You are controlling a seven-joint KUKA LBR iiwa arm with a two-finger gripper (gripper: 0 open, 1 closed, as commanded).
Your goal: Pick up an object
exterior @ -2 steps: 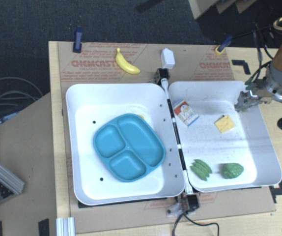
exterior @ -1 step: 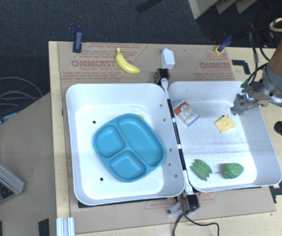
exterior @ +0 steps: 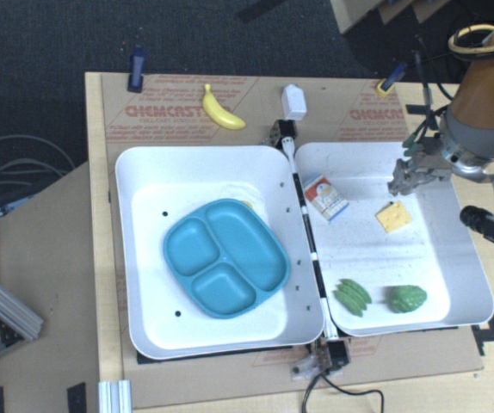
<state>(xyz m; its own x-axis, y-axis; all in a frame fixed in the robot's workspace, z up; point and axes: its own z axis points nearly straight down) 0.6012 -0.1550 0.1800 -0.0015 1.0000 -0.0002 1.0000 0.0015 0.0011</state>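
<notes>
- Now the hand is hovering in the right bin, toward its 1 o'clock corner, just above and beside the yellow block.
- Whether that hand is apart or together I cannot tell; its tip is reading as a dark, blurred cluster, and nothing is showing between its parts.
- Lying nearest, at about 6 o'clock from the hand, the yellow block is looking like the likely target: small, flat-sided and probably light and stiff, so pinching it across two opposite edges should be working.
- Sitting at 9 o'clock from the block, the small red-and-white carton is looking light and crushable.
- Resting along the bin's 6 o'clock edge, the two green items are staying hard to name; they are looking rounded and possibly slippery.
- Filling the left bin, the blue divided tray is looking too broad to pinch.
- Lying on the surface at 12 o'clock, the banana is being well apart.
</notes>
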